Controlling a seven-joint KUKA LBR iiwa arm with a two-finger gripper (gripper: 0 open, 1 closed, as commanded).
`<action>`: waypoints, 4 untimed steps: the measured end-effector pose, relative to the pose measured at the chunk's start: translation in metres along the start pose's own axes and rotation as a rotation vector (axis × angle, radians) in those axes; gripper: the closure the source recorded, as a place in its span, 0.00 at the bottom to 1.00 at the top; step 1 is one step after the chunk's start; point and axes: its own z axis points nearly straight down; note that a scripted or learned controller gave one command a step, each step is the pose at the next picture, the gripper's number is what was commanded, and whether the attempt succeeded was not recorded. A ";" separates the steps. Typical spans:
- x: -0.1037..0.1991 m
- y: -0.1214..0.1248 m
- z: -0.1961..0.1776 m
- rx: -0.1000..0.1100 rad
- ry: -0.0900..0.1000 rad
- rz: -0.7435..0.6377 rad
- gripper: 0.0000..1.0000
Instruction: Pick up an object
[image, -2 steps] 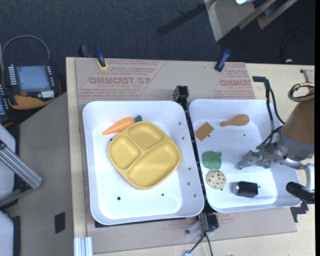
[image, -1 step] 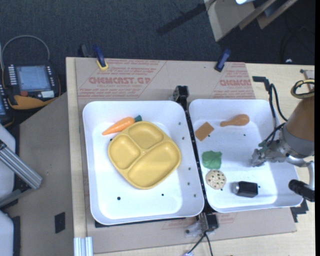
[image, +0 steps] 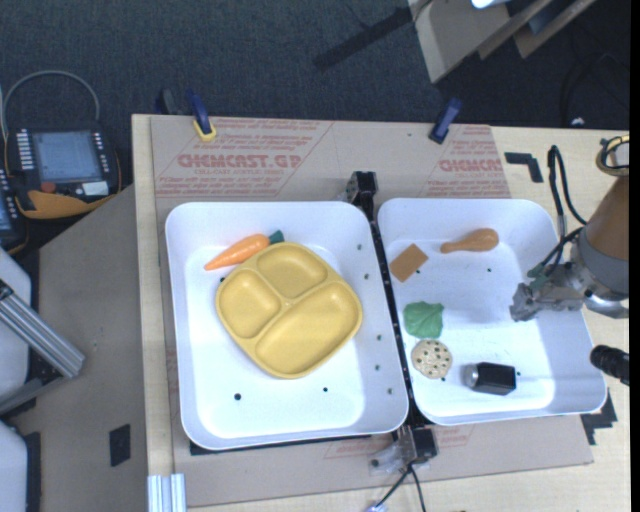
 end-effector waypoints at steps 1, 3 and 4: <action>-0.006 -0.007 -0.053 -0.004 -0.002 0.001 1.00; 0.047 0.013 -0.075 -0.001 0.002 -0.006 1.00; 0.103 0.025 -0.068 0.003 0.004 -0.006 1.00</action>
